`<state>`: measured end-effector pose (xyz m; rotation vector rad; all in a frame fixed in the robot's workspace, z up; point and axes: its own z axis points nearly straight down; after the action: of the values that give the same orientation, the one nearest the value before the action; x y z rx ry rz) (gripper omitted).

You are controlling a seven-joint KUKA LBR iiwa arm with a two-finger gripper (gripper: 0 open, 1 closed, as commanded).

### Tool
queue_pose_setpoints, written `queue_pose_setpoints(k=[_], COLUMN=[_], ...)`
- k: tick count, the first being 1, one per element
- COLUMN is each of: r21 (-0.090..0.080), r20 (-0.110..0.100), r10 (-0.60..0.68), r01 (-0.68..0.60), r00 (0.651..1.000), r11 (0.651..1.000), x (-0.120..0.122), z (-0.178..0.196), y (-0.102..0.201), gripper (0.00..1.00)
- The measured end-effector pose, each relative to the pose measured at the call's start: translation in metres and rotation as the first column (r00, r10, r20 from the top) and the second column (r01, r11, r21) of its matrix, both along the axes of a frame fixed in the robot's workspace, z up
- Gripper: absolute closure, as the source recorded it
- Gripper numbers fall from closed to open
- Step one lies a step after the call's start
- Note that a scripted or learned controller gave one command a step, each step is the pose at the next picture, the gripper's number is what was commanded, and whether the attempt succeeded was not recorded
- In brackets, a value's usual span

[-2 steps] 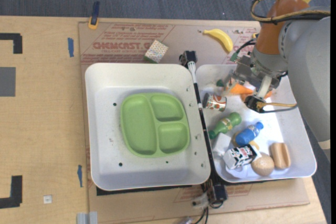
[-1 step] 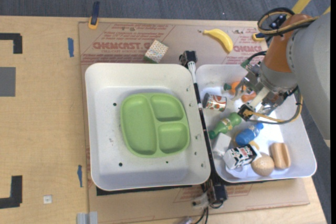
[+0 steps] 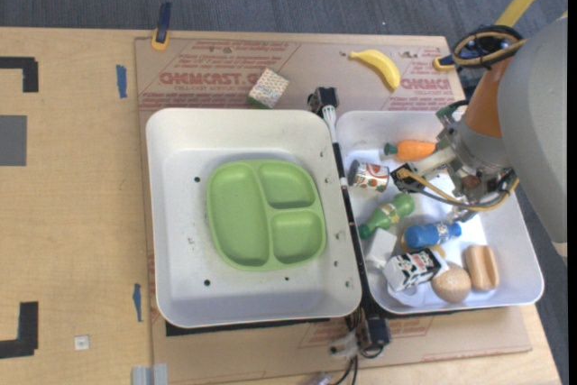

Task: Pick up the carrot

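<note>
Over the right bin (image 3: 534, 282): the grey arm, with the tool (image 3: 422, 176) low among the things there. Points toward the bin's left side. Hard to tell whether open or closed; nothing visibly gripped.

Just beyond the tool, near the far wall of that bin: the carrot (image 3: 416, 149), orange, lying crosswise on the bin floor. Close beside the tool, though contact cannot be made out.

Also in the right bin: a small red-and-white can (image 3: 368, 177) at the left wall, a green bottle (image 3: 392, 214) nearer the camera, a blue object (image 3: 424, 235) beside it, a black-and-white piece (image 3: 415, 267), a tan egg-like lump (image 3: 451, 285) and a hot dog (image 3: 483, 267) at the near corner.

In the left bin (image 3: 180, 131): a green divided plate (image 3: 266, 214), flat in the middle.

On the worktop beyond the bins: a banana (image 3: 377, 66) and a patterned cube (image 3: 269, 88), well apart from each other.
</note>
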<state>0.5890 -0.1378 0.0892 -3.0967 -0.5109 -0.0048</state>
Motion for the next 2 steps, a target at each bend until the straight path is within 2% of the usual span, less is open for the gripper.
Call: queue_pose_setpoints(k=[1, 2], r21=[0.000, 0.001], r20=[-0.026, 0.007], r10=[-0.116, -0.072], r01=[0.116, 0.072], r00=[0.993, 0.997], r11=[0.993, 0.997], x=[0.064, 0.062], z=[-0.001, 0.101], y=[-0.012, 0.067], gripper=[0.00, 0.00])
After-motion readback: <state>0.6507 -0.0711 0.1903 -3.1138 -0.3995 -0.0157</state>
